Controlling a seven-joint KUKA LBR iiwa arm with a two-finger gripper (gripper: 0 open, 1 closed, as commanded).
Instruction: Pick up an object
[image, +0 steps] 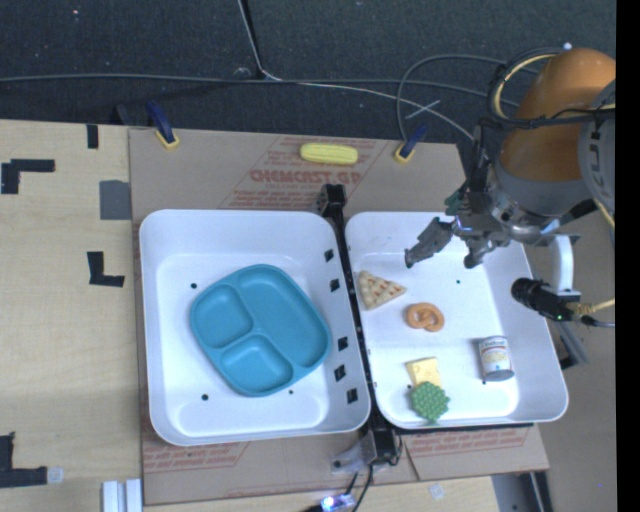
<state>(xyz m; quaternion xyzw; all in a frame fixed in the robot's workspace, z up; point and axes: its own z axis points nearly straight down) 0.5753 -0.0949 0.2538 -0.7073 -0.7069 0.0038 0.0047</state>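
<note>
Camera view: the gripper hangs spread and empty at upper right; the pretzel lies just below it, slightly left

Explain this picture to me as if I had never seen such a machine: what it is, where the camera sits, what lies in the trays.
This is one camera fixed above a bench, looking down at a slant. The grey and orange shape at the right is a robot arm; its gripper hangs over the right bin with its fingers spread and nothing between them. That bin holds a cracker, a pretzel, a small can, a yellow block and a green broccoli piece. The left bin holds a blue divided plate. A yellow corn cob lies on the cardboard behind the bins.
</note>
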